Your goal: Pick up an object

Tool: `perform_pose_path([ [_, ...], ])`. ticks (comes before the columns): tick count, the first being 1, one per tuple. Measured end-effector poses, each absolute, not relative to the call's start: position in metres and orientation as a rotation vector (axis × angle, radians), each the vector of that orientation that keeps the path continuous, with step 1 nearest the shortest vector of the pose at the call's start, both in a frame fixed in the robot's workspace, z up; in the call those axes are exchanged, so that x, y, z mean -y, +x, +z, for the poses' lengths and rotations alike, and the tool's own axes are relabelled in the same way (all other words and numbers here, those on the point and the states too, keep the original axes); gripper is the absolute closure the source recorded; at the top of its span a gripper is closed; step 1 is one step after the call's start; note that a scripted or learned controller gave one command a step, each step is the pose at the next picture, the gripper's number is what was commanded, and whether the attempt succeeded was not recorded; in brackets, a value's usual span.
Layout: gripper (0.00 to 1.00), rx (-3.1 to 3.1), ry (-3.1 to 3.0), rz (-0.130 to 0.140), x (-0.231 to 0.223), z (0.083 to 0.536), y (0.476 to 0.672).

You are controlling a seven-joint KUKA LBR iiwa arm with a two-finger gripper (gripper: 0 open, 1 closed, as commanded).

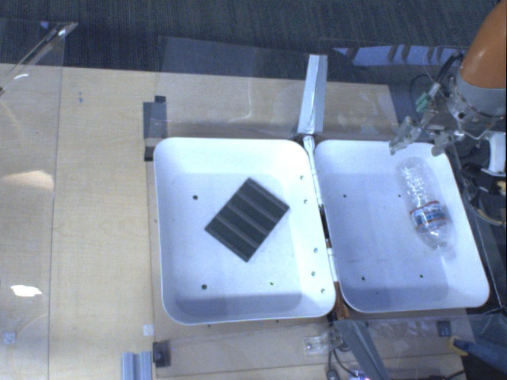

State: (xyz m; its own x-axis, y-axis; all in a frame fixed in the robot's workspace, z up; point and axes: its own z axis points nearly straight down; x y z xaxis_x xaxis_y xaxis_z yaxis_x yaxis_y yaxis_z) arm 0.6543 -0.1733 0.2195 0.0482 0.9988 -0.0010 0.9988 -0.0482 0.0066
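my gripper [420, 133] hangs at the far edge of the right bin [356, 212], just past the top end of the clear bottle [422, 204]. nothing is held in it, and i cannot tell how far open it is.

the bottle lies flat on its side in the right bin, close to the wall away from the left bin [182, 212]. its long way runs from the far edge toward the near edge, leaning a little away from the left bin. the end with the blue label is nearer the near edge. i cannot tell which end has the cap.

to do this well, i think i should move over the bottle's middle, turn to pinch across its thin side, then go down slowly. it is round and may roll.

the dark ridged block [247, 218] sits in the left bin.
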Motion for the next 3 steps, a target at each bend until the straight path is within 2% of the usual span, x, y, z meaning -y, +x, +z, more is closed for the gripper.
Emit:
perform_pose_path([
  [1,0.00,-2.213,2.220,0.006,0.194,0.107,0.625],
  [2,1.00,-2.213,2.214,0.015,0.192,0.119,0.627],
  [3,1.00,-2.296,2.136,0.009,0.117,0.180,0.671],
])
